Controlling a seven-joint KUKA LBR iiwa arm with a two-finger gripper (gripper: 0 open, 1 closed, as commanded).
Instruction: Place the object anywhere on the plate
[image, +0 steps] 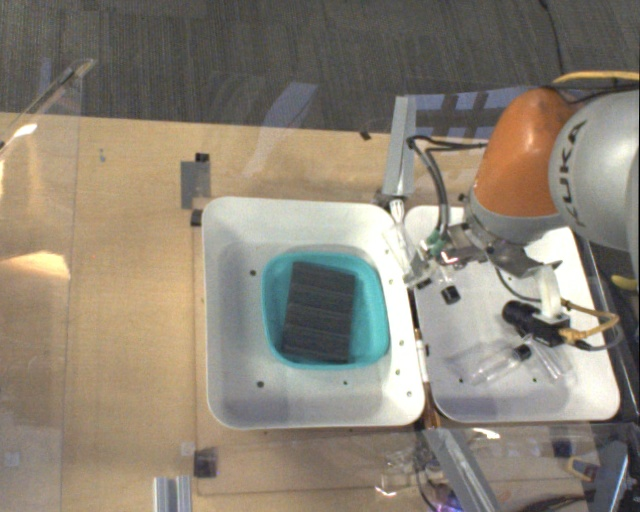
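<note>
Camera view: "KUKA" on arm (590, 150)

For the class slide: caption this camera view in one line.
Dark block lies on teal plate in left bin; arm over right bin.

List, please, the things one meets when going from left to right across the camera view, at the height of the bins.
Bare wooden bench → left white bin → teal plate with a dark ridged block lying on it → right white bin → grey arm with orange band above that bin.
</note>
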